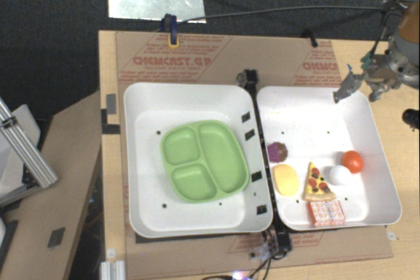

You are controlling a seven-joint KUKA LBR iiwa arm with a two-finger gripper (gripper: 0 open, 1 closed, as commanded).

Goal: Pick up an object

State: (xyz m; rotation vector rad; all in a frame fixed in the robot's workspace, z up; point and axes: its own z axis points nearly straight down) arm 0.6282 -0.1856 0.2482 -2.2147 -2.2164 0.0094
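My gripper (359,91) hangs over the far right corner of the right bin (308,108), its two fingers spread open with nothing between them. Well below it, along the bin's near side, lie several small objects: a purple piece (277,152), a yellow piece (285,180), a pizza slice toy (317,183), a white egg shape (338,174), a red-orange ball (353,161) and a pink wafer block (326,212). The gripper is apart from all of them.
The left bin (144,115) holds a green divided tray (203,160). Black clips sit along the divider between the bins (252,134). Cardboard lies under both bins, and a cable runs across the back toward the arm.
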